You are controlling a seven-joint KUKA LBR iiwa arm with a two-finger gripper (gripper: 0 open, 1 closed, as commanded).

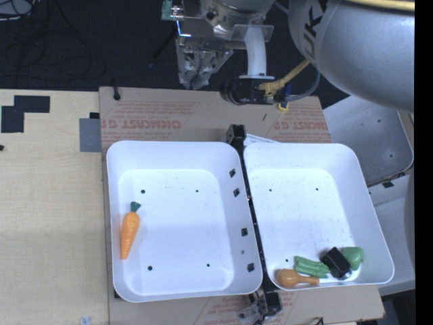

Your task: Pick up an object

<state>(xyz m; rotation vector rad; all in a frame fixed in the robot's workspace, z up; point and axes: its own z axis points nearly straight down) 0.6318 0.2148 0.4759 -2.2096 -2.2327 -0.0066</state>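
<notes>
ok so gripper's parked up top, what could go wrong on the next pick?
1. The green pod, black block and tan pear-shaped toy crowd the right bin's near corner; a grasp may catch two or hit the wall.
2. The orange toy carrot lies near the left bin's wall, leaving little finger room.
3. The gripper hangs beyond both bins, a long approach.

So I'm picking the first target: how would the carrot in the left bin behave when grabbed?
The carrot looks like a stiff, light plastic toy, so it likely won't flop. Its rounded, tapered body may roll or slip sideways if pinched near the thin tip. It lies alone near the left bin's wall, which could crowd one pincer finger.
</notes>
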